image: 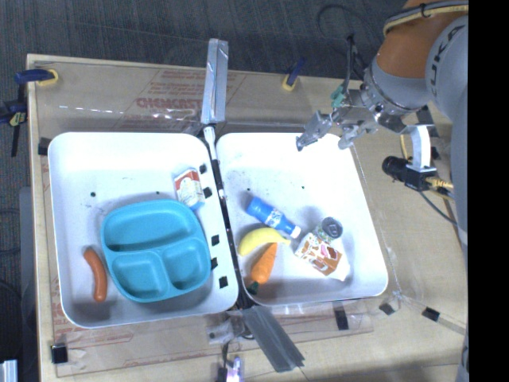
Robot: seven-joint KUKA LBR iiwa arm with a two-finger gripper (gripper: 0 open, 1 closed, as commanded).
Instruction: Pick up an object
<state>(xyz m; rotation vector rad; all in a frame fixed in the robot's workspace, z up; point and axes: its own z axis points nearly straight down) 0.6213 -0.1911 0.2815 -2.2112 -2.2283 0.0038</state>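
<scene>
My gripper (326, 136) hangs open over the back right corner of the right bin (367, 213), with nothing between its fingers. Well in front of it, in the same bin, lie a blue tube (270, 216), a yellow banana (259, 239), an orange carrot (264, 264), a small dark can (331, 229) and a white pouch with red print (321, 257). The left bin (71, 173) holds a blue divided tray (155, 251), a small red and white carton (188, 187) and a sausage (97, 274).
A grey metal bar (215, 82) runs back from the seam between the bins, and another grey piece (273, 337) sticks out at the front. Clamps (36, 76) sit on the bench's left edge. Cables (421, 177) trail at the right.
</scene>
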